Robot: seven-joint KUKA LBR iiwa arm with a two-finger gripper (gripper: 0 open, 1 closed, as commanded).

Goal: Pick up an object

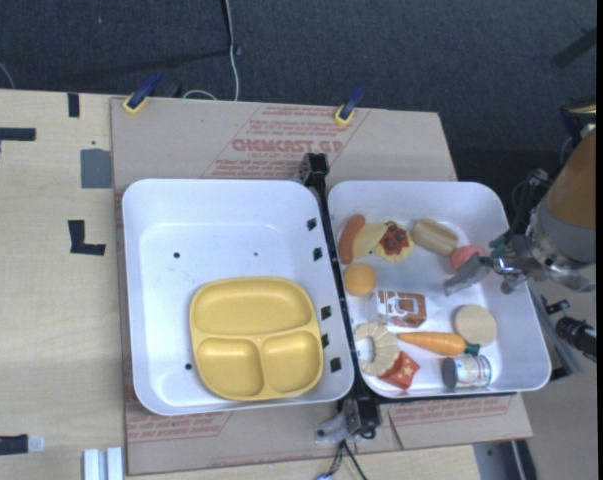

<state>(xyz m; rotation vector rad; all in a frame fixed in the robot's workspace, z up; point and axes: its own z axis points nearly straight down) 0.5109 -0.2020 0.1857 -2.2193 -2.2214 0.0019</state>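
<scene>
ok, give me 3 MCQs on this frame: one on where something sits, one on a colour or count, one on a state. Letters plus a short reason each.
1. Where is the yellow divided plate?
A. In the left bin
B. In the right bin
C. On the cardboard outside the bins

2. How many compartments does that plate have?
A. Two
B. Three
C. Four

3. How does the carrot lie?
A. Standing upright against the bin wall
B. Lying flat on the right bin's floor
C. Lying on the yellow plate

Answers:
1. A: the plate lies in the near part of the left bin, across the divider from the toy food.
2. B: one wide section at the far side, two smaller ones at the near side.
3. B: it lies on its side, between the round beige disc and the small can, near the gripper reaching in from the right.
</scene>
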